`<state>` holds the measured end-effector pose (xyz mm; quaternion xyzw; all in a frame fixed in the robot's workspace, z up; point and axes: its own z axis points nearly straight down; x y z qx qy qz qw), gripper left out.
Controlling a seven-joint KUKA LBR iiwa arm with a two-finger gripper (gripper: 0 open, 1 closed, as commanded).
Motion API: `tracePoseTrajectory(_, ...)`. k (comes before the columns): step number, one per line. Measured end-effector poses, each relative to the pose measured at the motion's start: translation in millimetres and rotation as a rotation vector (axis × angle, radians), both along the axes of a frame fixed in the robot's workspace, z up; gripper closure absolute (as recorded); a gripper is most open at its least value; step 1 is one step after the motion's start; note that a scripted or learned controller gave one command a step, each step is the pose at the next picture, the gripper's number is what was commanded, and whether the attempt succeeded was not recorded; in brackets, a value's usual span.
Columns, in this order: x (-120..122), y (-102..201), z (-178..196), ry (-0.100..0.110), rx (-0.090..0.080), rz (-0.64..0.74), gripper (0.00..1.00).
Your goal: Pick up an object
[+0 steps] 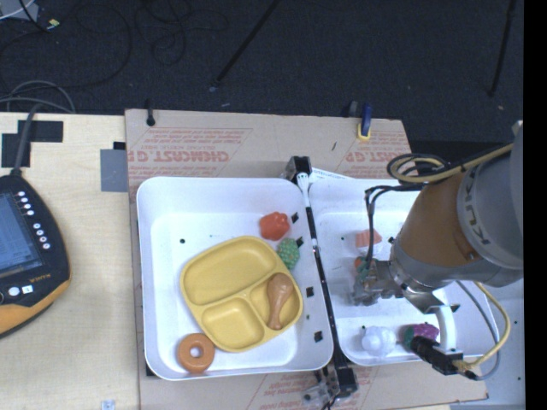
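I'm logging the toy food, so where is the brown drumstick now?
The brown toy drumstick lies in the left bin, on the yellow divided plate's right side, below the green broccoli piece.

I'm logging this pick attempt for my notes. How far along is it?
Done: the arm has reached into the right bin, with its hand low among the items there. In hand: nothing visibly gripped; the view doesn't show its fingers clearly. Left: securing something, perhaps the nearby orange piece or white object, and lifting it.
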<state>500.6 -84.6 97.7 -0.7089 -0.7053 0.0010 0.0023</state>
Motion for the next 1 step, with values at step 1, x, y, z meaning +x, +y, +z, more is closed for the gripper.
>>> tracePoseTrajectory(1, -14.5, 82.9, 191.7, -0.018, 0.003, 0.014, 1.0)
